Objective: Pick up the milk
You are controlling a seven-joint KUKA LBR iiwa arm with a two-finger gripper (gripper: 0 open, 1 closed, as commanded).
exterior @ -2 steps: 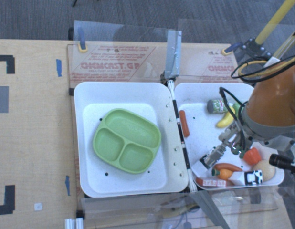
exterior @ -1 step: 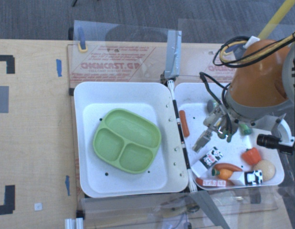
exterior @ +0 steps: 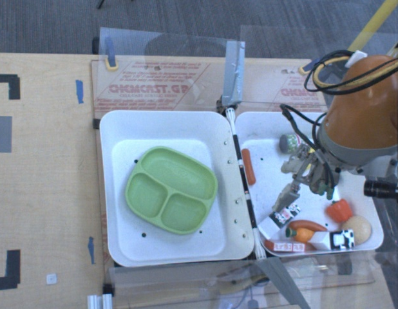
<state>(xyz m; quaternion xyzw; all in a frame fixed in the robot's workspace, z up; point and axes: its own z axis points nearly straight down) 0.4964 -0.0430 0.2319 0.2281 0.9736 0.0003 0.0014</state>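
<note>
My gripper (exterior: 286,212) sits low in the right bin (exterior: 266,124), tips on a small black-and-white-and-red item; can't tell what it is or how the tips are set (too blurry). Milk (exterior: 341,239), a cow-patterned carton, lies at the bin's near edge, apart from my gripper, touching the carrot (exterior: 305,230) and a pale round item (exterior: 358,227). Hot dog (exterior: 248,166) by the divider. Left bin (exterior: 115,134) holds a green divided plate (exterior: 171,188).

Matt green plastic tray (exterior: 171,189), smooth white plastic bins (exterior: 115,172), pale wood-grain bench (exterior: 44,172).
</note>
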